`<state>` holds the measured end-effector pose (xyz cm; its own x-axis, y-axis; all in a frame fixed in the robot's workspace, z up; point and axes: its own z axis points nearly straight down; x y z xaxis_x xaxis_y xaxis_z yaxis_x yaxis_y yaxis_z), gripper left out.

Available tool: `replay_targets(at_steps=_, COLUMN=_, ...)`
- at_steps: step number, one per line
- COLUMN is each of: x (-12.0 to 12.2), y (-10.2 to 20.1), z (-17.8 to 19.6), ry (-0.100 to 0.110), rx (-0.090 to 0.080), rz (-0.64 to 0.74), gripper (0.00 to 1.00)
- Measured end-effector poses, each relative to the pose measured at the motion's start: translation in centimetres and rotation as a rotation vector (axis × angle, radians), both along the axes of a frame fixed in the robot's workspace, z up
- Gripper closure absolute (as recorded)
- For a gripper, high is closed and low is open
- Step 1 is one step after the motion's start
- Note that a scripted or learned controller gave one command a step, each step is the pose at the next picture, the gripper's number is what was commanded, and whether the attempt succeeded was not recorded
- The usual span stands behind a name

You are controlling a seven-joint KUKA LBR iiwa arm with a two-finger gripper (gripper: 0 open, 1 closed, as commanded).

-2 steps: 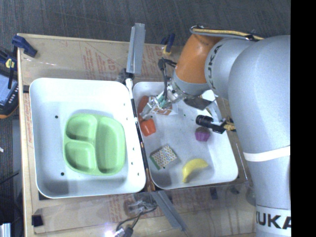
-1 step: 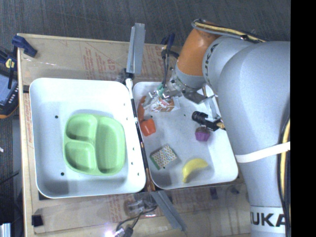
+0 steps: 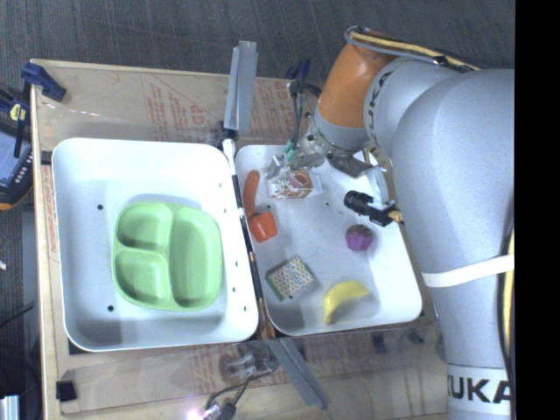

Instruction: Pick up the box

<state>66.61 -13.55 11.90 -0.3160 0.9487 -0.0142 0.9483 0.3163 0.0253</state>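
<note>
A robotics lab: a KUKA arm reaches over a plywood bench (clamped at its corner) bearing two white bins of toy food, on dark carpet, with loose cables.

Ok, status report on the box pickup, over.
End effector low at right bin's far edge. Small patterned cardboard box lies flat near bin's front, untouched. Yellow banana beside it, apart.

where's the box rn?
The box lies in the right bin, near its front-left corner, between the orange carrot and the banana.
</note>
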Motion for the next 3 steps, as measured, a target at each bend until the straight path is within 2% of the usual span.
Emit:
replay_targets(at_steps=1, x=-0.9, y=9.7, z=9.6, ry=0.027, rx=-0.003, rz=0.464, gripper=1.0)
replay_targets(at_steps=2, x=-5.0, y=4.5, z=17.0, ry=0.026, rx=-0.011, rz=0.892, gripper=1.0)
replay_targets(at_steps=3, x=-6.6, y=6.8, z=10.0, ry=0.028, rx=-0.016, rz=1.432, gripper=1.0)
